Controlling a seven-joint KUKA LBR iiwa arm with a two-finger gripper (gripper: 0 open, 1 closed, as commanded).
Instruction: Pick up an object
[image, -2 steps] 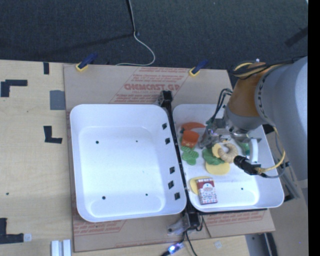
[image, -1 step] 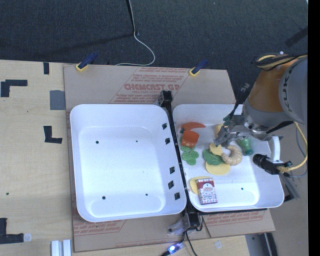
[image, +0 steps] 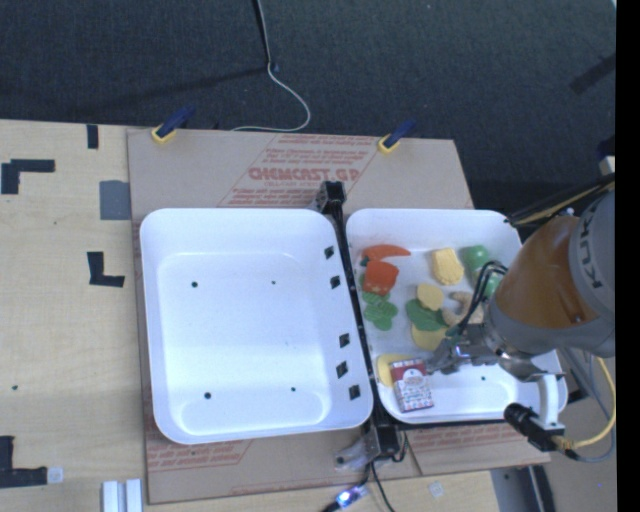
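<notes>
The right bin (image: 497, 400) holds a heap of small things: a red-orange piece (image: 381, 268), two yellow blocks (image: 447, 266), green pieces (image: 381, 313), a green round item (image: 474, 256) and a red-and-white packet (image: 413, 386) near the front. My gripper (image: 447, 357) reaches down from the right into the bin's middle, just right of the packet and below the yellow and green pieces. The grey and orange wrist (image: 545, 290) covers the bin's right part. The fingertips are dark and small against the bin floor.
The left bin (image: 160, 300) stands beside the right one, with a black clamp strip (image: 343, 300) along the wall between them. Both bins rest on a cardboard sheet (image: 290, 170). A cable (image: 285, 85) runs off at the back.
</notes>
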